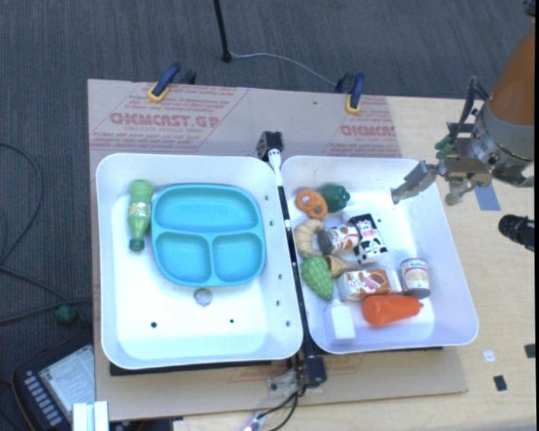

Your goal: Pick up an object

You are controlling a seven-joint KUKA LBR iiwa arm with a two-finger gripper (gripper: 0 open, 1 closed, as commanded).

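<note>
The right bin [454,268] holds several small toys: a pretzel [311,203], a dark green pepper [335,196], a red-labelled can [344,238], a black-and-white carton [366,238], a green cone-shaped piece [319,277], a small tin [415,277], an orange carrot [392,309] and a white block [341,321]. My gripper [433,189] hangs over the bin's upper right part, above the toys and apart from them. It is open, its fingers [410,186] spread with nothing between them.
The left bin [117,312] carries a blue divided tray [207,245], a green bottle [140,214] along its left side, and a small grey disc [202,296]. A dark divider runs between the bins. Two clamps [354,94] hold the cardboard at the back.
</note>
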